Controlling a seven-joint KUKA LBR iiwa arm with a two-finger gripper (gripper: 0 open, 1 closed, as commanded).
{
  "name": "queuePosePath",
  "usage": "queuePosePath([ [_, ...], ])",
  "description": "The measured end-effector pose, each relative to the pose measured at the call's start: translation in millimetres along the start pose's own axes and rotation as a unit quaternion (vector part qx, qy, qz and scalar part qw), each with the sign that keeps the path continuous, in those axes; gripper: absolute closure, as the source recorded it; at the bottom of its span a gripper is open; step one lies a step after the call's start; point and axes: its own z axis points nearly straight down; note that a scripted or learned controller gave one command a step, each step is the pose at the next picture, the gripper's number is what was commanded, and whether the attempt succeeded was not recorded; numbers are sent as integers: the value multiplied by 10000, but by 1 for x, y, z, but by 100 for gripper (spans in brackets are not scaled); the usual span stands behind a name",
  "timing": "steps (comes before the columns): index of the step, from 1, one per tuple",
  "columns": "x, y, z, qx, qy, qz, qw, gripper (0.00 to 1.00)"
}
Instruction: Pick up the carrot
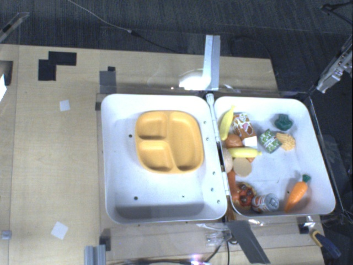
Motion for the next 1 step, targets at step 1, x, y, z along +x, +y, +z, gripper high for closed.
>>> queuePosePath([
  [1,65,-54,-22,5,-13,-514,9987,100],
])
